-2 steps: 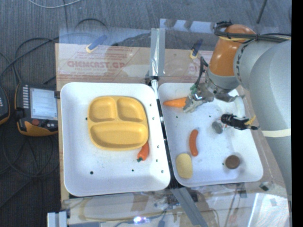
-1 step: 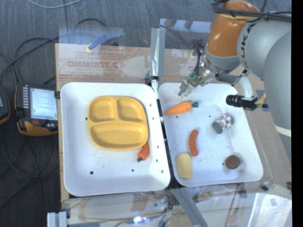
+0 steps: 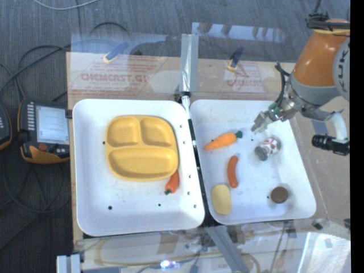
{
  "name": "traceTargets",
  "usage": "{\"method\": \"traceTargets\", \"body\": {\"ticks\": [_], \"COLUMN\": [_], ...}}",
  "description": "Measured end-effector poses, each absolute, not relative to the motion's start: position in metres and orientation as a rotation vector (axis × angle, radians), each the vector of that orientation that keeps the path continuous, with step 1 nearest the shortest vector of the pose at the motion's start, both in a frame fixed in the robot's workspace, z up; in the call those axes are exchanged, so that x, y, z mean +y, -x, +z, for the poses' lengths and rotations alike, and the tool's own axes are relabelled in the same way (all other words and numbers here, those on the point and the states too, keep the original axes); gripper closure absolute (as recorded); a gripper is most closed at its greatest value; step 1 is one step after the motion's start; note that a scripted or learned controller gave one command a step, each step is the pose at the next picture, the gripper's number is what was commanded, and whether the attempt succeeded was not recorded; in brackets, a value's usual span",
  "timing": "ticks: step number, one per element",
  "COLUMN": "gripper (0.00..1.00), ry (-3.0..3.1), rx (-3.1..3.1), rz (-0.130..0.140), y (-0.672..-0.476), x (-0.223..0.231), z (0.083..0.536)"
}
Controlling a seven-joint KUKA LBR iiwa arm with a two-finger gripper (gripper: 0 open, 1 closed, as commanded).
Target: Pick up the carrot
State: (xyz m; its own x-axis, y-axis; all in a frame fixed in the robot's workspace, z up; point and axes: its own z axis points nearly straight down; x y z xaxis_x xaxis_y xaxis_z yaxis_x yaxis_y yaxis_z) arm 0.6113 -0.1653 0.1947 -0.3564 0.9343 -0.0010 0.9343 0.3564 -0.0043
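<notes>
1. The carrot (image 3: 220,141) is lying on the floor of the right bin (image 3: 301,169), in its upper left part, with its green top pointing toward the right and its thin end toward the divider between the bins.
2. The hand (image 3: 263,121) is hanging over the upper right part of that same bin, near the carrot's green end but apart from it; nothing is sitting between its fingers.
3. Whether the fingers are spread or closed is too small and blurred to tell here.
4. Other things are sharing the right bin: a small striped can (image 3: 267,148) just below the hand, a red sausage (image 3: 232,171) below the carrot, a pale yellow potato-like piece (image 3: 221,199) near the front, and a brown disc (image 3: 278,194) in the front right corner.
5. The left bin (image 3: 91,209) is carrying a yellow divided tray (image 3: 141,147) with a small red pepper (image 3: 172,182) touching its lower right corner.
6. Judging progress: the task is looking barely begun. The approach seems partly made, but the grasp and the lift are both yet to be done, and the hand would need to shift left and come down over the carrot.
</notes>
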Motion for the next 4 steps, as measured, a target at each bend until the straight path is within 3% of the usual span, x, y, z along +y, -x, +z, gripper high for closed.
{"method": "traceTargets", "body": {"ticks": [1, 2, 3, 4], "gripper": [1.0, 1.0, 1.0, 1.0], "ry": [1.806, 1.642, 1.003, 0.304], "rx": [-2.566, -2.672, -2.974, -3.124], "rz": [0.004, 0.003, -0.001, -0.003], "y": [-0.544, -0.491, -0.485, -0.503], "x": [-0.146, -0.084, -0.047, -0.017], "z": [0.203, 0.181, 0.181, 0.181]}}
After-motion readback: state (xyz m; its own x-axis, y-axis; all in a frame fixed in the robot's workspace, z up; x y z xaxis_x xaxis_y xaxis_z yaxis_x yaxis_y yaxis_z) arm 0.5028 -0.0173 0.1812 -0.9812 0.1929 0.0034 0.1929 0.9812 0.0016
